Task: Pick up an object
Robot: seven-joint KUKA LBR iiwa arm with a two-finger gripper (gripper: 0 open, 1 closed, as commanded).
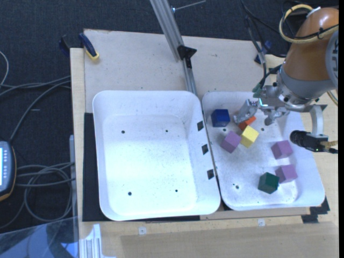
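Observation:
My gripper (pixel 257 115) hangs over the back of the right bin (pixel 309 198), open, with its two grey fingers spread apart. Just below its left finger lies a small orange block (pixel 248 123), partly hidden and touching the yellow cube (pixel 249 136). Nothing shows between the fingers. A blue cube (pixel 220 117) sits to the gripper's left near the bin's back wall. A purple cube (pixel 231 142) lies beside the yellow one. Two more purple cubes (pixel 281 149) (pixel 287 172) and a green cube (pixel 267 183) lie toward the bin's front right.
The left bin (pixel 107 144) stands beside the right one, sharing a middle wall. A slanted metal rail (pixel 171 26) runs down to the bench behind the bins. A black fitting (pixel 306 140) on the arm overhangs the right bin's right edge.

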